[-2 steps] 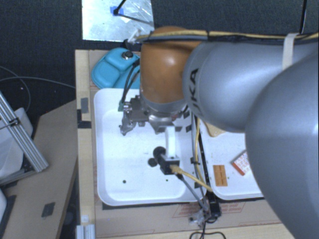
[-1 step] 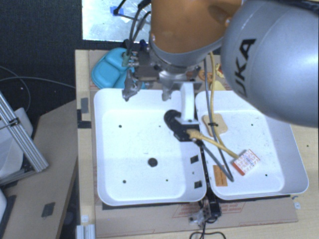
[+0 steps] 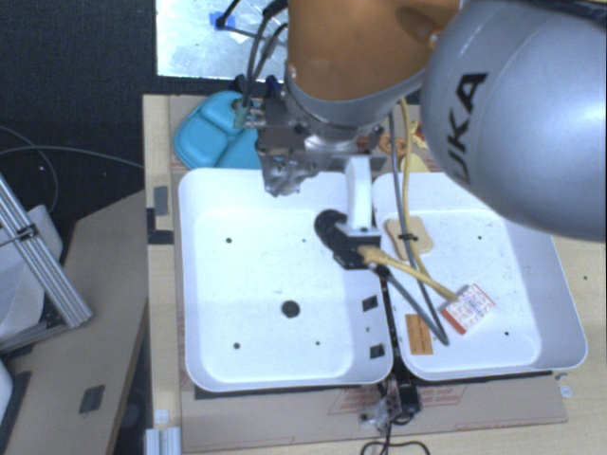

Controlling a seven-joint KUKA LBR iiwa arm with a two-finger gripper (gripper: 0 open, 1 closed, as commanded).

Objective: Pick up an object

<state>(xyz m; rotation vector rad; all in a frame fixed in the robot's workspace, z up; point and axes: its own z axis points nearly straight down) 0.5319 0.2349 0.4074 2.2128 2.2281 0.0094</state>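
The grey arm with its orange band reaches in from the upper right and covers the back of both bins. Its gripper (image 3: 282,180) hangs over the back edge of the left bin (image 3: 193,282), near the middle divider. A small black disc (image 3: 290,309) lies on the left bin's floor, well in front of the gripper. In the right bin (image 3: 560,301) lie a red and white packet (image 3: 470,308), a small orange tag (image 3: 418,334) and a tan flat wooden piece (image 3: 414,236). Nothing is seen in the gripper.
A blue moulded tray (image 3: 212,133) sits behind the left bin, close to the gripper's left. Yellow and grey cables (image 3: 414,275) trail from the wrist across the divider into the right bin. A black and white fitting (image 3: 343,227) hangs at the divider.
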